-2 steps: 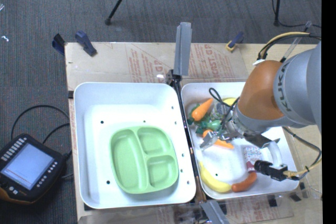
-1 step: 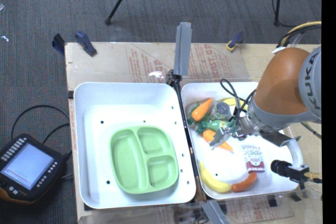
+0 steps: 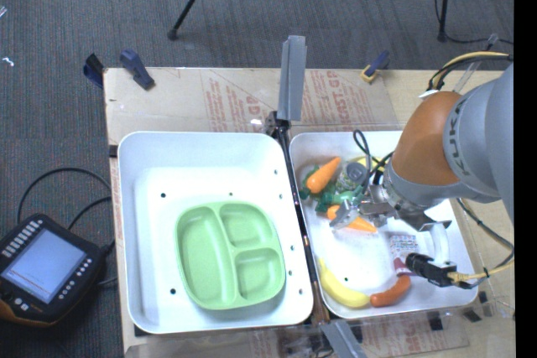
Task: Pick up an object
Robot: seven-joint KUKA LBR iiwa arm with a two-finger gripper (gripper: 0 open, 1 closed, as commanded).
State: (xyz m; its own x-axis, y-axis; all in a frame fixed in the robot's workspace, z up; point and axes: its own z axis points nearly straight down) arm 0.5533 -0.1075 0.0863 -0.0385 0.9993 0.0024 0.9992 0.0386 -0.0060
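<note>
Cardboard-topped bench, two white bins; right bin (image 3: 457, 251) holds toy food. I see the gripper (image 3: 351, 210) low over a small orange carrot piece (image 3: 361, 225). I can't tell its state. Carrot looks light, rigid, slick plastic; I'd grip across its middle.

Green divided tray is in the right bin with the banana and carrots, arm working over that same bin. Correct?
Not quite. In the camera view the green divided tray lies in the left bin, by itself. The banana and the carrots are in the right bin, and the gripper is indeed over that one.
</note>
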